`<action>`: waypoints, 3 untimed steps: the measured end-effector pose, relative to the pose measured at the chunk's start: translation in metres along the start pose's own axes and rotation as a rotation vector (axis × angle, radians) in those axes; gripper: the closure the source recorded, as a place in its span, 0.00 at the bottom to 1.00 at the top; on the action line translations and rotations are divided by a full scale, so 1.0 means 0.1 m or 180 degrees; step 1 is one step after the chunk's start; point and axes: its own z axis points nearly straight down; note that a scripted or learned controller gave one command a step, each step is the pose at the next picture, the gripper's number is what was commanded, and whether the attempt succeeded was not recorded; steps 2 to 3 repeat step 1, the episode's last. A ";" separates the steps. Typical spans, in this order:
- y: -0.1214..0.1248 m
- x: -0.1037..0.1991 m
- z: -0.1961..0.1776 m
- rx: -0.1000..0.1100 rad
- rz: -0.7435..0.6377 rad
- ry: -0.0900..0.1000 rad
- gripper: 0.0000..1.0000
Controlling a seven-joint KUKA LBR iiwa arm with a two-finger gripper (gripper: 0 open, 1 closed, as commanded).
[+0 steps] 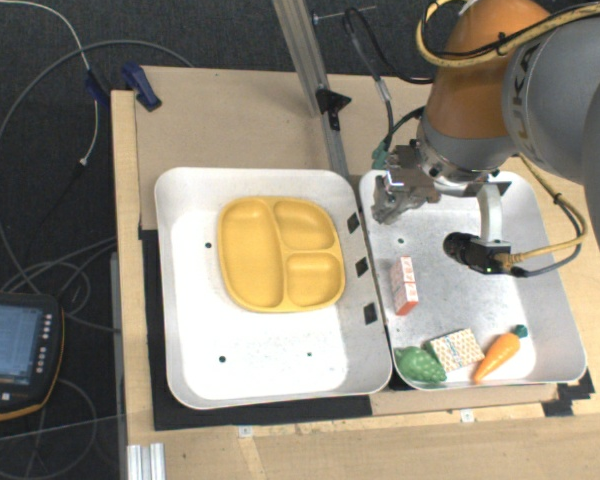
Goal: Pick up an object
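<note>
I see the small red-and-white box lying flat near the left wall of the right bin, with a green toy, a patterned packet and an orange carrot bunched along its near edge. The gripper hangs over the bin's far left corner, nothing visibly held; I cannot tell how it is set. Bare bin floor lies between box and gripper; a yellow divided plate sits in the left bin on the wooden surface.
</note>
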 end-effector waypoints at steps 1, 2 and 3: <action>0.10 0.54 -0.08 0.0001 -0.0001 0.0001 1.00; 0.10 0.54 -0.08 0.0001 -0.0001 0.0001 1.00; 0.10 0.54 -0.08 0.0001 -0.0001 0.0001 1.00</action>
